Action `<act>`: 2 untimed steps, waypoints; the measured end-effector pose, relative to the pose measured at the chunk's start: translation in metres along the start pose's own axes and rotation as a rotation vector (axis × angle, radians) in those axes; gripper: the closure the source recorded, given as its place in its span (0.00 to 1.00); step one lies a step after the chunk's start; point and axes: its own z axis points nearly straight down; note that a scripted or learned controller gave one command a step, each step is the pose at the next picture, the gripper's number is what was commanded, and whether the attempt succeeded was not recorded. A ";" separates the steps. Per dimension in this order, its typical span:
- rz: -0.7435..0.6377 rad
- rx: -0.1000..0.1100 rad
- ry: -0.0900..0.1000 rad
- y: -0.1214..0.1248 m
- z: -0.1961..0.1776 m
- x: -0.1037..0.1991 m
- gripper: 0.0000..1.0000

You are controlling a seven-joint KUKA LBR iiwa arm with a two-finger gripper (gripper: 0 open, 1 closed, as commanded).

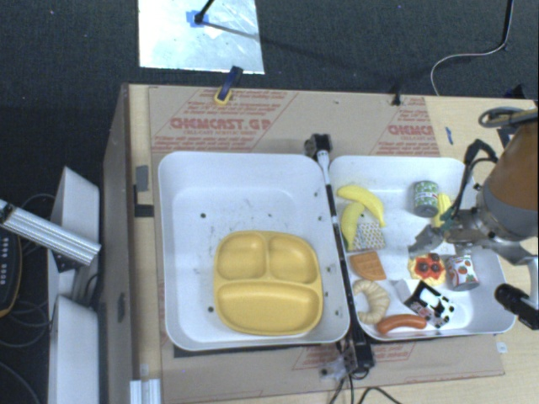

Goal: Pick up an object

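Observation:
The right bin (396, 171) holds several toy foods. Two yellow bananas (360, 200) lie at its left, with a grey speckled piece (369, 236) and an orange cracker (368, 266) below them. A green-labelled can (425, 197) stands at the back. A pale pretzel-like piece (370, 297), a red sausage (402, 324) and a black-and-white item (431, 303) lie near the front. My gripper (431, 239) reaches in from the right, low over the bin's middle. It is just above an orange-red item (428, 268) and beside a small white-and-red carton (461, 272).
The left bin (194, 192) bears a yellow divided plate (268, 280). The arm's grey body and orange band (512, 179) hang over the right bin's far right side. A black divider (333, 225) runs between the bins. Cables trail at the bench's back right.

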 end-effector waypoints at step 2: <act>-0.001 -0.014 -0.004 0.005 0.113 0.010 0.00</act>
